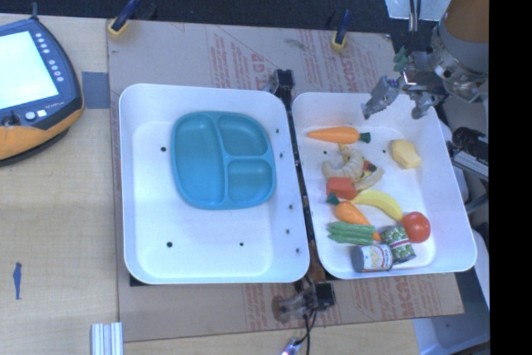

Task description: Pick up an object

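Note:
My gripper (401, 101) hangs over the far edge of the right bin (440, 262), its two fingers spread apart with nothing between them. Below it in that bin lie a long carrot (332, 134), a pale yellow lemon (405, 153), a peeled banana toy (357, 166), a red pepper piece (340, 187), a yellow banana (378, 201), a short carrot (350, 213), a tomato (416, 226), a green bean pod (349, 233) and a can (381, 253). The gripper is above and between the long carrot and the lemon.
The left bin (150, 253) holds a blue divided plate (223, 159). A tablet-like pendant (33, 87) with an orange rim lies at the bench's far left. Blue clamps (125, 15) hold the board at the back edge.

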Controlling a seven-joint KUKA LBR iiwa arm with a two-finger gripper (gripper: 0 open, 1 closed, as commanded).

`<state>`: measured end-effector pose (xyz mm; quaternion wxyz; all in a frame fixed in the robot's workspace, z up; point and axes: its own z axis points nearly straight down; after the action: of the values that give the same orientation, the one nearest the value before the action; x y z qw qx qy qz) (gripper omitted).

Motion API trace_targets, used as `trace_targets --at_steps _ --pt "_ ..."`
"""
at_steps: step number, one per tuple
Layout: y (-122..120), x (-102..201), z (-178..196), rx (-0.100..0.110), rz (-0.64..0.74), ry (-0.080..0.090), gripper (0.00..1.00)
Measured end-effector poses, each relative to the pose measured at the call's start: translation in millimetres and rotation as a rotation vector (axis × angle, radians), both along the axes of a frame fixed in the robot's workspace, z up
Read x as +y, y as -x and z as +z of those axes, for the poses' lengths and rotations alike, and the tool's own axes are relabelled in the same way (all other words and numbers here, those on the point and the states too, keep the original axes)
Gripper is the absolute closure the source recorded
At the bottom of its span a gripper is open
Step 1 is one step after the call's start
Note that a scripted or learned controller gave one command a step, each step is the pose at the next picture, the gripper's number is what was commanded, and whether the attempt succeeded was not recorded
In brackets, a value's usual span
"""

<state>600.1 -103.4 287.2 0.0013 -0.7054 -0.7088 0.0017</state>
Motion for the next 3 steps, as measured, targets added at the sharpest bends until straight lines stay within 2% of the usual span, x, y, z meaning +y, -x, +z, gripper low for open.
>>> trace_targets --at_steps 1,2,3 --pt "66.8 -10.5 -110.2 0.001 0.001 0.000 0.00" --pt "4.7 -8.6 -192.3 -0.009 0.001 0.003 0.00" --pt "4.6 -11.4 -181.5 -0.009 0.003 0.008 1.00"
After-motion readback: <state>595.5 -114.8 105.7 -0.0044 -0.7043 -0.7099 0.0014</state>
